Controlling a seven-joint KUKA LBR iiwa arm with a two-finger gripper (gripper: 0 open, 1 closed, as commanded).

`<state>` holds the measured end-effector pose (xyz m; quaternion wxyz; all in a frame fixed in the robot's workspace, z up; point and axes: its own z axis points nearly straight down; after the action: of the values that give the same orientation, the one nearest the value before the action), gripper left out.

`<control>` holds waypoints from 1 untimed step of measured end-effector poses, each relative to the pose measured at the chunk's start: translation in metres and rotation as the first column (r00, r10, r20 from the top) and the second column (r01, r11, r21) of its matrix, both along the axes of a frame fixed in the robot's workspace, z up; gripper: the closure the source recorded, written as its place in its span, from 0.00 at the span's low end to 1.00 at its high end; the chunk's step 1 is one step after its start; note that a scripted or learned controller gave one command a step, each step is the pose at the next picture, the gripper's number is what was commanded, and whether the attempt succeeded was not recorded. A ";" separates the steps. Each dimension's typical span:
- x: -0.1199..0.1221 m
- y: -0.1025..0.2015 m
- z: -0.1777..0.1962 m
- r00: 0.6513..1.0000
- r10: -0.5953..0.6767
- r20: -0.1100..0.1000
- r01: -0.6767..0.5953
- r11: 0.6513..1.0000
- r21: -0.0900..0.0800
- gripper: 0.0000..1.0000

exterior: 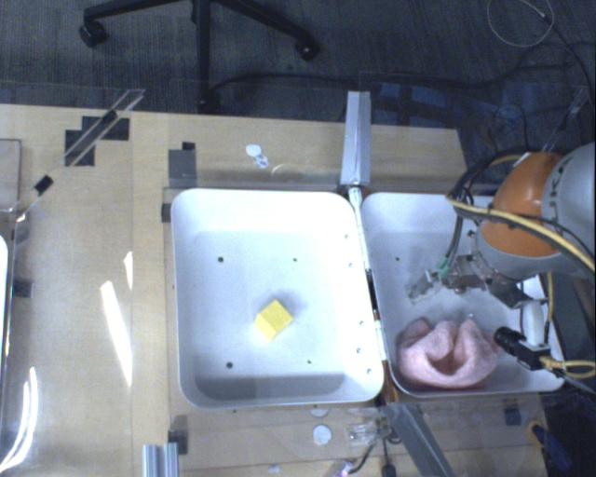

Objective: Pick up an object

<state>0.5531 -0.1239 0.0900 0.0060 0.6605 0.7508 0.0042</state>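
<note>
The one camera hangs above the bench (84, 279) and looks down on it at a slight slant, so the far edge of the benchtop and a strip of dark carpet with chair legs (200, 28) show along the top of the picture. It stands far enough back to take in both white bins whole: the left bin (196, 373) sits near the middle, the right bin (396, 224) toward the right. The arm (535, 219) enters from the right side. The near edge of the bench falls about at the bottom of the frame, though that part is cluttered and hard to read.
</note>
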 end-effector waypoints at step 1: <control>0.003 0.000 0.013 1.000 0.002 0.008 -0.002 1.000 -0.002 1.00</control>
<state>0.5561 -0.1238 0.1032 0.0097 0.6599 0.7513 0.0063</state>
